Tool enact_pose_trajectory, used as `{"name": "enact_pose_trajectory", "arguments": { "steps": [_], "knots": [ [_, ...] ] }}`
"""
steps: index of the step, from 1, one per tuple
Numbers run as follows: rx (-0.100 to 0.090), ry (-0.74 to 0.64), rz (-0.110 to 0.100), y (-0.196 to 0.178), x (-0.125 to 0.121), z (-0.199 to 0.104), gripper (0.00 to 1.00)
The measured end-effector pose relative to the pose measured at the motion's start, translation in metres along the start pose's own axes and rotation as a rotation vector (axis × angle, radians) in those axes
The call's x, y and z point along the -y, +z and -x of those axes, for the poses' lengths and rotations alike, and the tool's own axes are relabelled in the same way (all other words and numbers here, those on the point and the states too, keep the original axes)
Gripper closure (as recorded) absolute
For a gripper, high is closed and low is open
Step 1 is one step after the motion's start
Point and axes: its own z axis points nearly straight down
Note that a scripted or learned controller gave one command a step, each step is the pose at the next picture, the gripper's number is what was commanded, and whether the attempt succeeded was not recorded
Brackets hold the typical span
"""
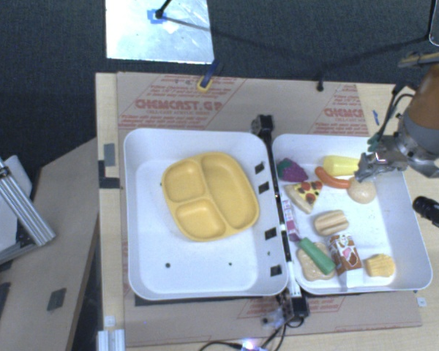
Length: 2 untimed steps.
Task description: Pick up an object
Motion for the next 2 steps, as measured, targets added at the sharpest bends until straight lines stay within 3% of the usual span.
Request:
{"name": "enact_pose_trajectory", "arguments": {
  "steps": [1, 2],
  "knots": [
    [-0.001, 0.000, -0.004, -0.021, -0.002, 0.000, 1.00],
    [-0.004, -0.006, -0.005, -0.011, -0.030, -0.050, 1.00]
  ]
}}
